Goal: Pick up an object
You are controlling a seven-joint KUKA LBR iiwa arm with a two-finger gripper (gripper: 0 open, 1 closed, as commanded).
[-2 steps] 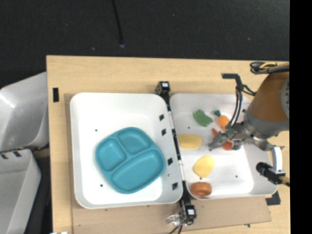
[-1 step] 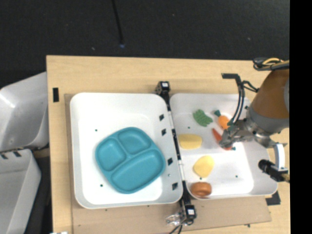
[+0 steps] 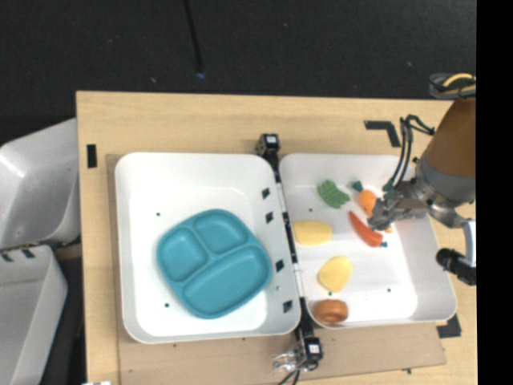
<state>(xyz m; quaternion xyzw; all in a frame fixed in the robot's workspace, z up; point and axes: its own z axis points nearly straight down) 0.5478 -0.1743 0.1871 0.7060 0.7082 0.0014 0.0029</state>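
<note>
camera view: gripper (image 3: 379,215) sits low in the right bin (image 3: 401,307), over the red pepper (image 3: 365,231) and orange carrot (image 3: 366,200) at the bin's 2 o'clock. can't tell its open/closed state. risk: the two items touch, so it may nudge both and lift neither. blue divided plate (image 3: 212,261) in the left bin (image 3: 140,311).

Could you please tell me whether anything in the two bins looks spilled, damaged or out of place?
Nothing stands out. The blue divided plate lies flat in the left bin. The toy foods sit apart in the right bin, with the gripper low over the red piece.
</note>
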